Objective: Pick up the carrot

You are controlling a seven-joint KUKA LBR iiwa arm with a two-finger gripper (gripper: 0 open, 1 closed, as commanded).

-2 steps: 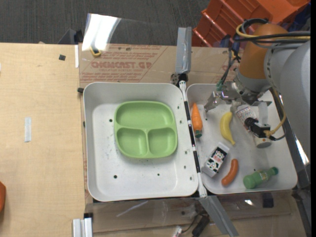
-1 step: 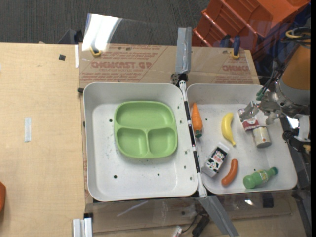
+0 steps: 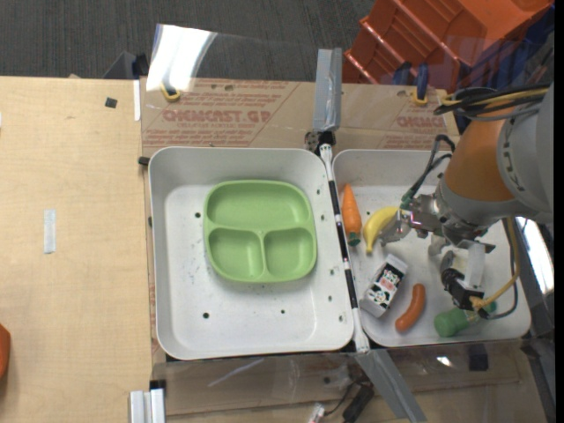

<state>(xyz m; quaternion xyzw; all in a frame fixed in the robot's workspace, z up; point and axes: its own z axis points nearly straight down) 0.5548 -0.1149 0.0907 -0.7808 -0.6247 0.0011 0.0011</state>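
The orange carrot (image 3: 351, 211) lies lengthwise in the right bin (image 3: 520, 324), close against its left wall, with its tip pointing to the back. My gripper (image 3: 407, 224) hangs low over the middle of that bin, just right of a yellow banana (image 3: 379, 226) and about a hand's width right of the carrot. The wrist above it hides much of the gripper. Nothing visibly touches the carrot.
The right bin also holds a small milk carton (image 3: 385, 289), a red sausage (image 3: 410, 307) and a green item (image 3: 452, 322) near its front. A green divided plate (image 3: 261, 230) sits in the left bin (image 3: 176, 324). Cables hang from the wrist.
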